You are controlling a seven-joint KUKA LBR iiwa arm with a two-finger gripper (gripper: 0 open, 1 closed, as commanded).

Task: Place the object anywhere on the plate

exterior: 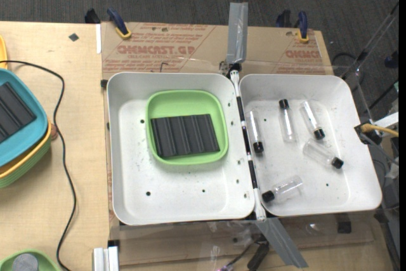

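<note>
A square green plate (pixel 187 100) sits in the left white bin (pixel 127 187), towards its back. A dark ribbed insert (pixel 187 135) lies flat on the plate. Several clear plastic tubes with black caps lie scattered in the right white bin (pixel 355 200). One tube (pixel 254 130) rests along that bin's left wall. Another tube (pixel 287 118) and a third tube (pixel 312 118) lie near the back. One more tube (pixel 323 154) is at the right and another tube (pixel 282 189) near the front.
A stack of teal and yellow plates (pixel 19 130) stands at the far left on the wooden bench, with a black cable (pixel 63 155) looping beside it. Blue clamps (pixel 118 22) hold cardboard behind the bins. A grey tape strip (pixel 237 35) runs up from the bins' seam.
</note>
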